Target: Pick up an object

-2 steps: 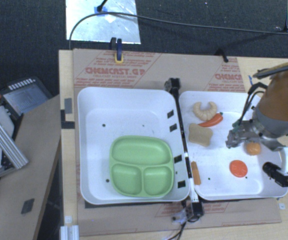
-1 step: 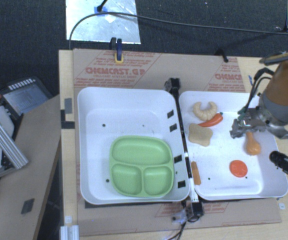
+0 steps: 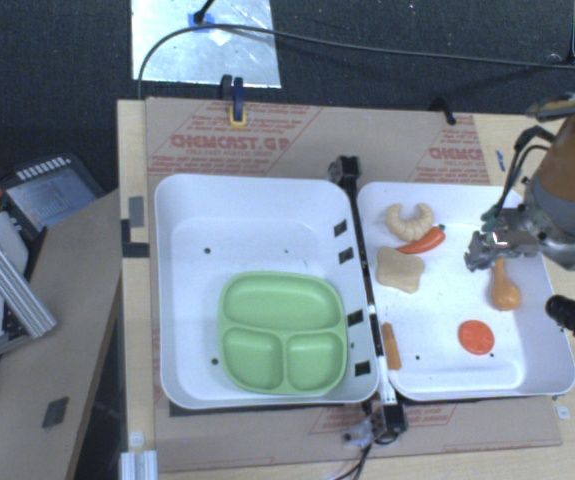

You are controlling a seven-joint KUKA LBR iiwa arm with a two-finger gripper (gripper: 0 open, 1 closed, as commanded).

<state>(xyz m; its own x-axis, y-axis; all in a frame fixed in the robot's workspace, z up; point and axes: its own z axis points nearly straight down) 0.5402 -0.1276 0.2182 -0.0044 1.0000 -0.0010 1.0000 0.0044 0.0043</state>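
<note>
The right bin [image 3: 537, 363] holds several toy foods. A pale croissant [image 3: 409, 218] lies at the back left, with a red chili pepper [image 3: 427, 239] just in front of it and a beige bread slice [image 3: 400, 269] below that. An orange pear-shaped piece [image 3: 505, 286] lies right of centre, and a round red-orange tomato [image 3: 476, 337] sits nearer the front. A thin orange stick [image 3: 390, 346] rests by the bin's left wall. My gripper [image 3: 485, 251] hangs low over the bin's right half, just above and left of the pear-shaped piece, right of the chili pepper.
The left bin [image 3: 182, 218] carries a green divided plate [image 3: 282, 332] in its front half. A black divider clip [image 3: 347, 171] sits between the bins at the back. A cable runs across the dark floor behind the bench.
</note>
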